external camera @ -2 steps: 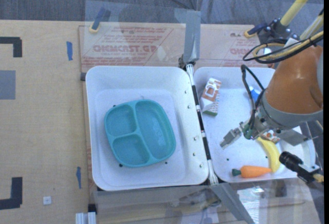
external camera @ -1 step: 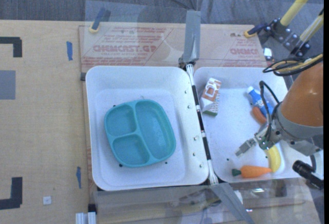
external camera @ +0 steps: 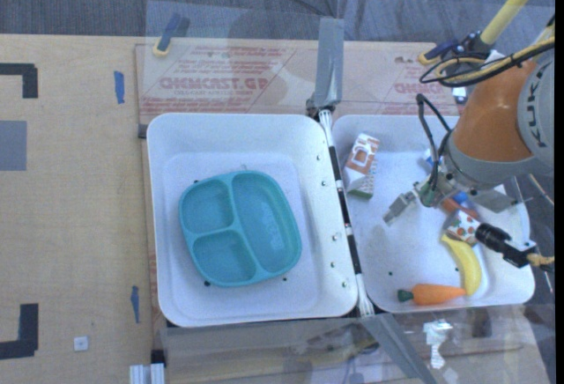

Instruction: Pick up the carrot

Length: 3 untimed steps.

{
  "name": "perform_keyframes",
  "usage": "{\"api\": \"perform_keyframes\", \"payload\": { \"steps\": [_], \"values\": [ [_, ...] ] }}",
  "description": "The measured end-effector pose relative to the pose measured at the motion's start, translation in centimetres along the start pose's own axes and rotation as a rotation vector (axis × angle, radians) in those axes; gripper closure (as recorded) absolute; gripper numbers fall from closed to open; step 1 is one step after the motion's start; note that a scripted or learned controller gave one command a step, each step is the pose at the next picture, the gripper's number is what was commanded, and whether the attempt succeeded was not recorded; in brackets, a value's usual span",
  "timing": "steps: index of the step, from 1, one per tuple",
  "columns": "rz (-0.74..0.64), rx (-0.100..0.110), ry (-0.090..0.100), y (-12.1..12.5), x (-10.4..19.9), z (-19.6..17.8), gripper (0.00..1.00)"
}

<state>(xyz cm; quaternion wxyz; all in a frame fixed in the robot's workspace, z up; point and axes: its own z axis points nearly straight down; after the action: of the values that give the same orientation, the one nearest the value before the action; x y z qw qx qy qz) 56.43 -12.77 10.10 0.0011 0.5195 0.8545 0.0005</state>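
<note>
Carrot (external camera: 438, 293): in the right bin (external camera: 401, 268), flat on the floor against the near edge, toward the near-right corner; orange body, green stub at its left end.
Long axis: roughly along the near edge, left to right, tip pointing right toward the banana (external camera: 466, 261).
Neighbour: banana just beside the carrot's right end, curving up from it; touching or a hair apart, hard to tell.
Gripper (external camera: 421, 198): over the middle of the right bin, below the orange wrist band, reaching in from the right edge.
Finger state: cannot tell; one grey finger-like piece juts left, the rest lost in wrist clutter and cables.
Load: nothing seen held; carrot lying free.
Key relation: carrot lies toward the near edge from the gripper and slightly right, well apart, with bare floor between.
Next move, as judged: travel toward the near edge, then descent with the closing line set across the carrot's short width, not along its length.
Risk, as judged: bin wall close behind the carrot, banana crowding its right end; little room for a finger on either.
Other items: carton (external camera: 361, 165) near the right bin's left edge; small objects by the right edge; teal tray (external camera: 240, 227) in the left bin (external camera: 176, 144).
Progress: pick not yet made.
</note>
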Motion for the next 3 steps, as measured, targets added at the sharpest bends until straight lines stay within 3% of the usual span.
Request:
{"api": "perform_keyframes", "payload": {
  "steps": [1, 2, 3],
  "values": [
    [-0.064, -0.006, -0.004, -0.1, -5.7, 1.2, 0.0],
    [-0.039, 0.009, 0.013, 5.3, -12.1, 1.3, 0.0],
    [-0.156, -0.003, -0.005, 6.2, -10.7, -16.7, 0.0]
  ]
}}
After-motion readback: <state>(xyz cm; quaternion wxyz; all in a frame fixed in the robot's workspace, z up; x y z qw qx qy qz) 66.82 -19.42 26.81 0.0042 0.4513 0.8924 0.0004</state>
